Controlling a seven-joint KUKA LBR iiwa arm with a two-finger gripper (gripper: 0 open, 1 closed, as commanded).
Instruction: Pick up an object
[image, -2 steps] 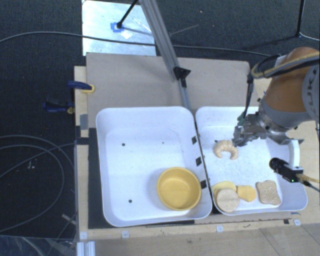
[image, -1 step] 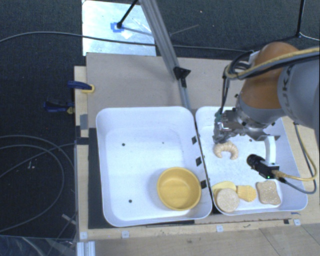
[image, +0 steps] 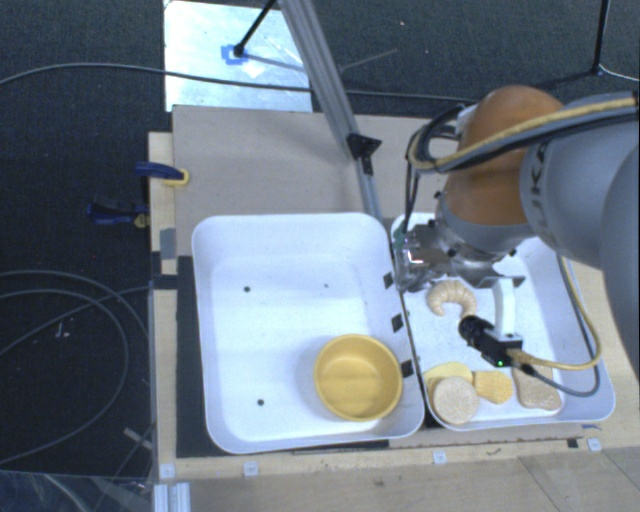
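Observation:
My gripper (image: 447, 266) hangs under the orange-banded wrist over the upper left part of the right bin (image: 580, 345). A pale croissant (image: 452, 295) lies directly beneath it on the bin floor; whether it is touched I cannot tell. Near the bin's front edge sit a round beige biscuit (image: 456, 401), a yellow piece (image: 492, 386), a pale yellow piece (image: 447, 373) and a tan toast-like slice (image: 538, 393). A yellow bowl (image: 358, 376) stands upright at the front right of the left bin (image: 260, 270).
A black module with a green light (image: 487, 343) and a yellow cable hang off the arm above the food pieces. A slanted metal pole (image: 335, 95) crosses behind the bins. Blue clamps (image: 150, 172) grip the bench's left edge.

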